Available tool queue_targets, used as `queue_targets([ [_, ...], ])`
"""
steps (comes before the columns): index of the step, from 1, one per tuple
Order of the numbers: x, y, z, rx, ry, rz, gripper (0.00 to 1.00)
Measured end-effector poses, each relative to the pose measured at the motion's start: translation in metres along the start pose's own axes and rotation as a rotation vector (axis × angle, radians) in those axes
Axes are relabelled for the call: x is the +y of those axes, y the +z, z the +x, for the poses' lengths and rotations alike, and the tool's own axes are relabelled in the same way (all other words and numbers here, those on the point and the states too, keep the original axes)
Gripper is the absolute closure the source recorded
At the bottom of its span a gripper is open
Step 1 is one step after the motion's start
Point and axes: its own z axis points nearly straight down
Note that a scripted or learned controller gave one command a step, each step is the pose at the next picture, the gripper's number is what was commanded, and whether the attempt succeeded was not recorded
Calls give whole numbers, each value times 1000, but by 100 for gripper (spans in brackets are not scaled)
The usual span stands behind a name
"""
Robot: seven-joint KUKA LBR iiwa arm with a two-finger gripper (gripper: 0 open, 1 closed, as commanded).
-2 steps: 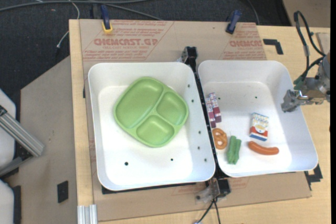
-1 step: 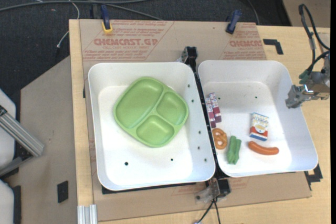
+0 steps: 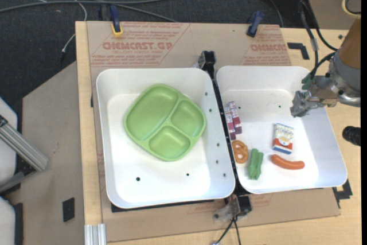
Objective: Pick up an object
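The right bin (image 3: 321, 178) holds several small items. A pink and white packet (image 3: 231, 118) lies along its left wall. Below that sit a pretzel (image 3: 240, 151) and a green pickle-like piece (image 3: 255, 163). A small blue, white and red carton (image 3: 283, 139) lies near the middle, with a red-orange sausage (image 3: 288, 163) just below it. My gripper (image 3: 300, 106) hangs over the right bin's upper right part, above and right of the carton, apart from every item. Nothing shows between its fingers.
The left bin (image 3: 114, 181) holds a green divided plate (image 3: 166, 121). Cardboard lies under both bins, clipped at the back by a yellow and blue clamp (image 3: 116, 26) and a blue clamp (image 3: 254, 24). Cables trail across the dark floor behind.
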Motion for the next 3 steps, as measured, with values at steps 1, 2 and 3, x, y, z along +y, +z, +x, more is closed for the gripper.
queue_targets([
  [1, 1, 13, 56, 0, 1, 2, 100],
  [2, -12, 16, 118, 0, 0, 3, 100],
  [3, -18, 27, 179, 0, 0, 4, 100],
])
